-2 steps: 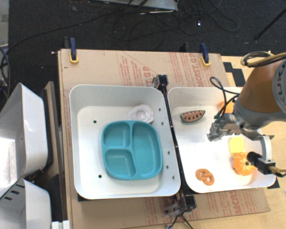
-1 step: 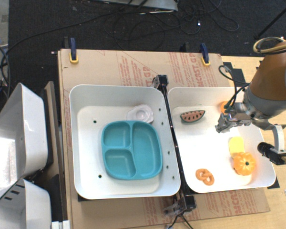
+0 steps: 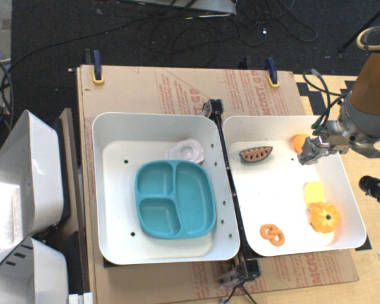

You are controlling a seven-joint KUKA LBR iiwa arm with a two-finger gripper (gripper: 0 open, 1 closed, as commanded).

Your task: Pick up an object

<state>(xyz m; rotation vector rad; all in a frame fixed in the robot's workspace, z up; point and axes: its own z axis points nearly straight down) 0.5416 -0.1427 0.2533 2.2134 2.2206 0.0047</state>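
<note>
Dark floor (image 3: 38, 30), loose black cables (image 3: 177, 24); cardboard-topped bench (image 3: 177, 87)

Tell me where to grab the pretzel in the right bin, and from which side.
Come straight down on the pretzel. It lies flat on the bin floor with bare space around it, so pinching across its outer loop probably works best.

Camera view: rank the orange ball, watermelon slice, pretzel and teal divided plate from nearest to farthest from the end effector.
From the end effector:
1. Orange ball, right beside it at the right bin's far edge.
2. Watermelon slice, further left in that bin.
3. Pretzel, near the bin's front edge.
4. Teal divided plate, in the left bin.
</note>
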